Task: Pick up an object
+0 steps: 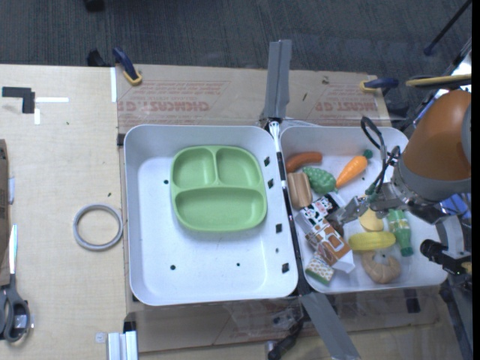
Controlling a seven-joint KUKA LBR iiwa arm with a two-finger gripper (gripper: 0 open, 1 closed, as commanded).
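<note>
The right bin [352,132] holds several toy foods: a red sausage [304,159], a green leafy piece [320,178], a carrot [351,170], a brown block [299,189], a black-and-white box [318,210], small printed cartons [330,242], a banana [372,240], a yellow lemon [371,221], a green bottle [400,229] and a tan bagel [381,267]. My gripper [352,210] hangs low over the middle of this bin, between the black-and-white box and the lemon, just above the banana. The grey wrist hides part of the lemon and the bottle.
The left bin [142,223] holds a green divided plate [219,188]. A tape ring [98,226] and scissors [13,306] lie on the bench at the left. A grey divider bar [278,81] stands between the bins. Cables [375,137] hang near the wrist.
</note>
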